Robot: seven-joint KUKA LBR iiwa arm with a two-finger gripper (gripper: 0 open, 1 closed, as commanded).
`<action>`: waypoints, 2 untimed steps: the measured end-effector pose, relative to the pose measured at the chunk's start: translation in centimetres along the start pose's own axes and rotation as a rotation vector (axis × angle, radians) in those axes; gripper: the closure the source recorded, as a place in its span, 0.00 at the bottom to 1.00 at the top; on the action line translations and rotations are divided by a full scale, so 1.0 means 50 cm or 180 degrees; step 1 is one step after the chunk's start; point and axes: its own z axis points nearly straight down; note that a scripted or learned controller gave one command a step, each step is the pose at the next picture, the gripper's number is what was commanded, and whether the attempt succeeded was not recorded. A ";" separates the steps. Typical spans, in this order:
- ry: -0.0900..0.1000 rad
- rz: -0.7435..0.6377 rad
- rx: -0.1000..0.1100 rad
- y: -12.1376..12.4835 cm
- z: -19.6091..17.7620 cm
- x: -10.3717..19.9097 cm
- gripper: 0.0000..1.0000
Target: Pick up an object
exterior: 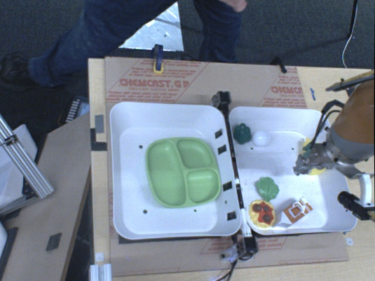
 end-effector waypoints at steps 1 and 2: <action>-0.0002 -0.0012 -0.0014 0.010 -0.127 0.007 1.00; 0.0001 -0.0012 -0.0004 0.013 -0.180 0.006 1.00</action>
